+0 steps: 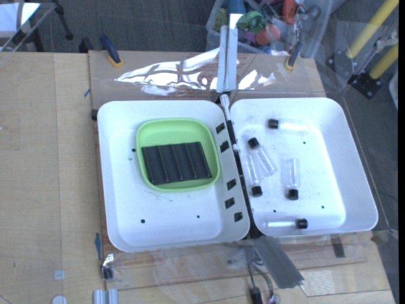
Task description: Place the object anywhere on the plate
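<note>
A square lime-green plate [147, 133] sits in the left white bin [120, 217], a little toward the back. A flat black rectangular object with lengthwise ridges [176, 162] lies on the plate, covering most of its floor and reaching its front rim. It lies level, its long side running left to right.
The right white bin [345, 195] holds several clear tubes with black caps, among them one at the back [288, 126], one in the middle [292, 175] and one at the front [285, 223]. Black clips [229, 183] line the seam between the bins. A clear box of toys [272, 11] stands behind the bench.
</note>
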Robot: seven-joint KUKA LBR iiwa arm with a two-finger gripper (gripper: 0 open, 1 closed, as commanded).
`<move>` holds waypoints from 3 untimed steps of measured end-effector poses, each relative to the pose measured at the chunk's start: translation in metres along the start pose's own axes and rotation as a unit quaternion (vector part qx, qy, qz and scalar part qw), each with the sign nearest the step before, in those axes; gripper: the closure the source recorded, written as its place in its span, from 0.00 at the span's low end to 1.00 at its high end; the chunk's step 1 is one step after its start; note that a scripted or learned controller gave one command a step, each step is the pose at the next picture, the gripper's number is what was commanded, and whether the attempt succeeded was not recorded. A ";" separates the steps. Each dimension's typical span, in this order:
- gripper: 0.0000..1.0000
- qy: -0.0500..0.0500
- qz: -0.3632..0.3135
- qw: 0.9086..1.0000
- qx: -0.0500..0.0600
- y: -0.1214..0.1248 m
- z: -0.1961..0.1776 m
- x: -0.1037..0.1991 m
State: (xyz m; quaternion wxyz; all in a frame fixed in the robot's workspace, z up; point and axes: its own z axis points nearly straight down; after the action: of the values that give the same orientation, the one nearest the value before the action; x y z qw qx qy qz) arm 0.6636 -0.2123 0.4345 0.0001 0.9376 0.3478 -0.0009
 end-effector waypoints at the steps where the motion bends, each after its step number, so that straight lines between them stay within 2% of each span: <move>1: 0.00 0.000 0.046 0.999 0.001 0.000 0.000 -0.003; 2: 0.00 0.000 0.111 0.994 0.001 0.002 0.000 -0.011; 3: 0.00 0.000 0.111 0.994 0.001 0.002 0.000 -0.011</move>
State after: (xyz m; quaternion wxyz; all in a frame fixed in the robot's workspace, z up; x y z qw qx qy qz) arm 0.6567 -0.2207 0.4343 -0.0009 0.9704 0.2415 -0.0017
